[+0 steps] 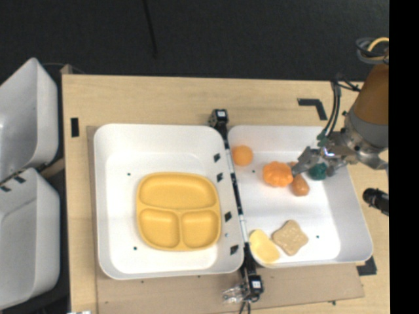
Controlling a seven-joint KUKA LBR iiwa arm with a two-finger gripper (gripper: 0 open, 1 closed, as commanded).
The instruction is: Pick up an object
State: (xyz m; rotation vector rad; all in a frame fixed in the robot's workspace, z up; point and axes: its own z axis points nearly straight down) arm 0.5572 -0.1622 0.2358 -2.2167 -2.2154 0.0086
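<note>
1. Gripper (313, 169) hangs low over the right bin (347, 237), at its far right side, with the grey arm (370, 120) and its orange band reaching in above it.
2. Whether the gripper is parted or closed, I cannot tell; the tip is a blur of metal with something teal (319, 171) right at it, and I can't say if that is a held thing or part of the tool.
3. Candidates sit close: an orange pumpkin-like toy (277, 174) just left of the tip, and a small brownish lump (300, 187) just below it, the two nearly touching.
4. Further off in the same bin: a small orange ball (243, 155) near the divider, a tan slice of bread (290, 237) and a pale yellow piece (263, 246) at the near edge.
5. My read: the pick is in the closing-in stage, nothing clearly lifted.
6. To do it well, I'd centre over one item, since the pumpkin and the lump crowd each other and a sloppy descent could nudge both away.
7. Left bin (114, 241) carries a yellow divided plate (177, 210), well apart from the action.
8. Both bins rest on a pale wooden bench (163, 100), dark floor behind.
</note>
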